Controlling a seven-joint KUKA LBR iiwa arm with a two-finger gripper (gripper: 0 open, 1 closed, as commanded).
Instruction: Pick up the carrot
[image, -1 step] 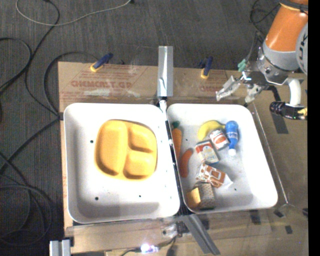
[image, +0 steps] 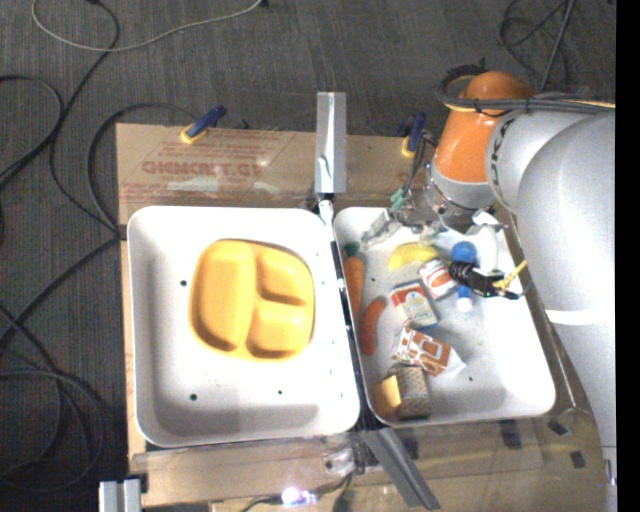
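The carrot (image: 354, 283) lies lengthwise against the left wall of the right bin (image: 520, 400), just beside a reddish sausage-like piece (image: 371, 325). It looks light, rigid, smooth, likely slippery; pinching across its middle seems best. The end effector (image: 400, 212) hovers near the bin's upper edge; its state I cannot tell.

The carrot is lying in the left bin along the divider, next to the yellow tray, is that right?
Not quite. The camera view shows the carrot in the right bin, lying along its left wall by the divider. The yellow tray sits alone in the left bin, across that divider from the carrot.
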